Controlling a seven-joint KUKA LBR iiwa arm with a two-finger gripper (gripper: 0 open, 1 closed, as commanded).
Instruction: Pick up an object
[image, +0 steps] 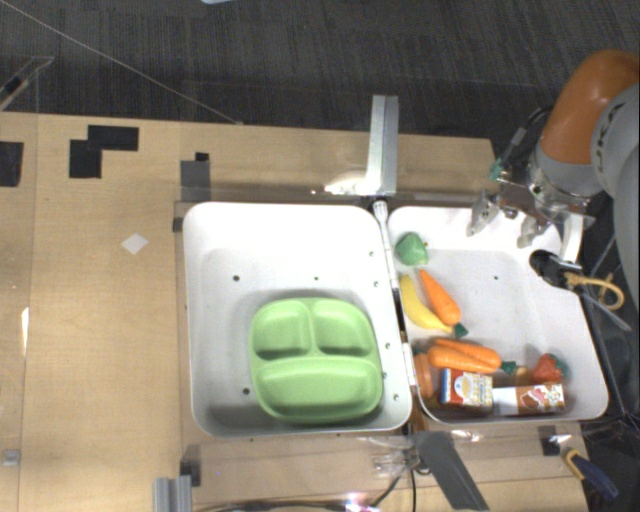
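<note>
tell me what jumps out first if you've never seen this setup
The big green divided tray lying in the left bin draws the eye first. Next comes the cluster of toy food along the right bin's left and near sides: two carrots, a banana and a ketchup bottle. The gripper hangs over that bin's far right corner.

A green tray sits in one white bin; orange carrots and a yellow banana fill the other.

bright even light, soft shadows (slightly blurry)
</note>
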